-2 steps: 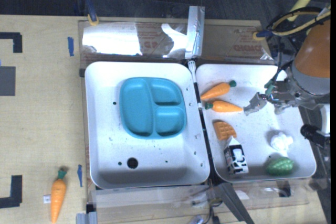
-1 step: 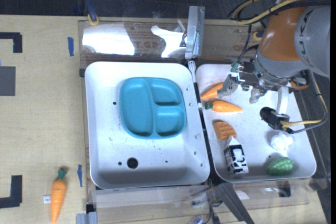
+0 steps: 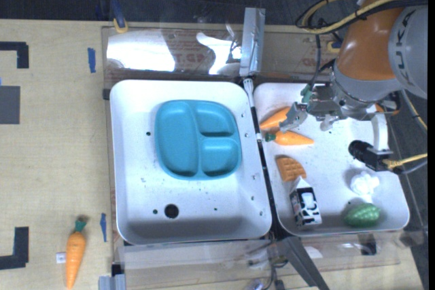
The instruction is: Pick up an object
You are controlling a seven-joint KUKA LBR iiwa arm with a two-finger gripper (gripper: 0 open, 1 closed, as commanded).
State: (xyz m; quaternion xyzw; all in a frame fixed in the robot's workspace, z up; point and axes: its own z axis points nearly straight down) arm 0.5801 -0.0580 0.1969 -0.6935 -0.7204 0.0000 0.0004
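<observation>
Target, by judgement: the carrot (image 3: 293,138) in the right bin (image 3: 397,208), lying crosswise near the bin's left wall, with a second orange piece (image 3: 274,119) just behind it. The gripper (image 3: 296,116) hangs over that pair, at the orange piece; whether it is parted or closed cannot be told. Step in hand: approach, nothing yet lifted. Next move calls for a straight descent centred on one item, avoiding the wall. Waffle (image 3: 290,167), box (image 3: 305,206) and green fruit (image 3: 361,214) lie nearer the front.
</observation>
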